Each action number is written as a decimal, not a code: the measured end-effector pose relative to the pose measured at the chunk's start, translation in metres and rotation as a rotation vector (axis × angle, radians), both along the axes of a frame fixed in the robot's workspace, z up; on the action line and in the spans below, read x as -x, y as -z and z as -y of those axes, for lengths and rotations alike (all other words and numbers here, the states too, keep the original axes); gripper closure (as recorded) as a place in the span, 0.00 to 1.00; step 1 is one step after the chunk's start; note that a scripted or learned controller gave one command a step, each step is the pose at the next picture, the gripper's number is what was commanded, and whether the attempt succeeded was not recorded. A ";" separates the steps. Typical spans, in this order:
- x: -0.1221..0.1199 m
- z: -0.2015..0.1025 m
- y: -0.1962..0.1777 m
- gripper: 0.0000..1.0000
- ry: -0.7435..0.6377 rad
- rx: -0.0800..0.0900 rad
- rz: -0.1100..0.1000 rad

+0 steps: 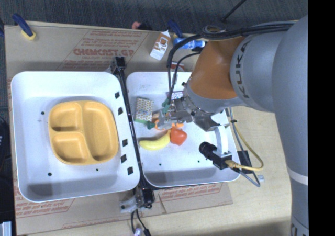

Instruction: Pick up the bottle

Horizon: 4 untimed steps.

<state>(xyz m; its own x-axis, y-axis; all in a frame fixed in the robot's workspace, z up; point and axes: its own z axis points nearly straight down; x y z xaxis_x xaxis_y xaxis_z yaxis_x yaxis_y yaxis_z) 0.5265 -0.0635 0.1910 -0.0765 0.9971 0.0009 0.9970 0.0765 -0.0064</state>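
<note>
bins: two white bins side by side on the bench, the left bin and the right bin, their inner walls touching along a black clip strip.
left bin: one yellow divided plate near its middle; bare floor all round it, widest along the front edge.
right bin: one banana, one red tomato-like toy touching the banana's right end, one grey mesh pad near the left wall, some small green and orange pieces beside it.
bottle: cannot pick it out for certain among the things under the arm.
arm: grey with an orange band, covering the right bin's back right corner.
gripper: low over the middle of the right bin, just above the banana and the red toy.
fingers: cannot tell whether apart or together.
open room: right bin's front edge and front left corner are bare.
</note>
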 end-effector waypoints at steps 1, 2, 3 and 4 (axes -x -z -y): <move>0.051 -0.017 -0.041 1.00 -0.112 -0.001 0.001; 0.051 -0.041 -0.017 1.00 -0.482 -0.003 0.001; 0.051 -0.097 -0.004 1.00 -0.504 -0.003 0.001; 0.050 -0.029 -0.008 1.00 -1.108 -0.004 0.004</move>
<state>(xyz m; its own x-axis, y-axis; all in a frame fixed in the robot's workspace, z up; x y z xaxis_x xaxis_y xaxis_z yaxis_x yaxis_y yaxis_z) 0.4764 -0.0349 0.1987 -0.9263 0.3769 0.0021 0.3769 0.9263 -0.0014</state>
